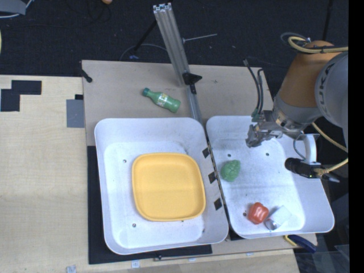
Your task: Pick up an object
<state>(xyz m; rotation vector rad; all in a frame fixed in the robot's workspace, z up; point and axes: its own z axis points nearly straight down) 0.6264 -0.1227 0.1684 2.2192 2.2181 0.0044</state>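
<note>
Lying apart from jaws (254, 140) (lower-left), green object (230, 170)

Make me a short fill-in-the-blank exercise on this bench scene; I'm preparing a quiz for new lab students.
1. The yellow plate lies in the ____ bin.
2. The green bottle lies on the bench, ____ both bins.
3. The end effector hangs over the ____ bin.
4. The green lump lies ____ the red object in the picture.

Missing words: left; outside; right; above
</note>
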